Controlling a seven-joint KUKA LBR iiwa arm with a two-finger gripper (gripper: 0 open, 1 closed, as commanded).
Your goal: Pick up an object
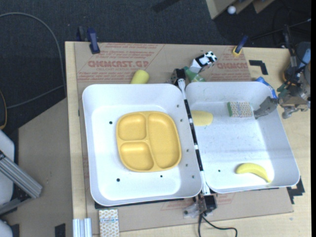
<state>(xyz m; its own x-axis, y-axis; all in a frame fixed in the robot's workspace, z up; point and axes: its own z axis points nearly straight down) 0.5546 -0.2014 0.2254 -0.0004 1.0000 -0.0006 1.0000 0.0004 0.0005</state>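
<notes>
The right bin (276,147) holds three objects. A yellow banana (253,171) lies near its front edge, a pale yellow rounded piece (201,117) sits against its left wall, and a small speckled green block (240,109) lies near its back. My gripper (275,108) hangs over the bin's right rim, just right of the speckled block. Its two grey fingers (262,108) stand apart, open, with nothing between them. In the left bin (98,132) rests a yellow divided plate (148,141).
On the bench behind the bins lie a yellow cylinder (140,76) and a black-and-white toy (205,59). Blue clamps (92,41) grip the back edge. A small patterned packet (108,221) lies at the front left. The arm's wrist (298,78) sits at the right edge.
</notes>
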